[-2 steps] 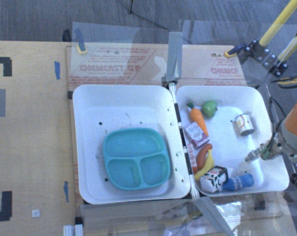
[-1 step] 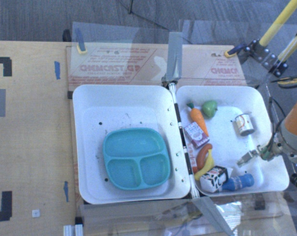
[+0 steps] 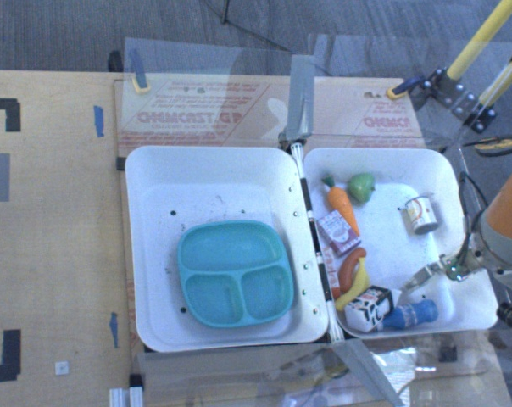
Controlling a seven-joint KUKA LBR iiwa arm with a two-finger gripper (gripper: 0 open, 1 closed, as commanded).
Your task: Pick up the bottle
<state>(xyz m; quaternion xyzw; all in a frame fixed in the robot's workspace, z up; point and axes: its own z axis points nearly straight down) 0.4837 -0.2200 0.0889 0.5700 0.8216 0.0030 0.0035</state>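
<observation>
The bottle (image 3: 414,315) is blue and lies on its side near the front wall of the right bin (image 3: 459,176). Its left end touches a black-and-white patterned carton (image 3: 370,307). My gripper (image 3: 429,274) hangs over the right bin, a little behind the bottle and apart from it. The grey arm with its orange band (image 3: 503,220) reaches in from the right edge. Nothing shows held in the gripper.
The right bin also holds a carrot (image 3: 342,207), a green fruit (image 3: 360,186), a small can (image 3: 420,214), a pink packet (image 3: 336,232) and a banana (image 3: 354,285). A teal divided plate (image 3: 236,273) lies in the left bin (image 3: 154,176).
</observation>
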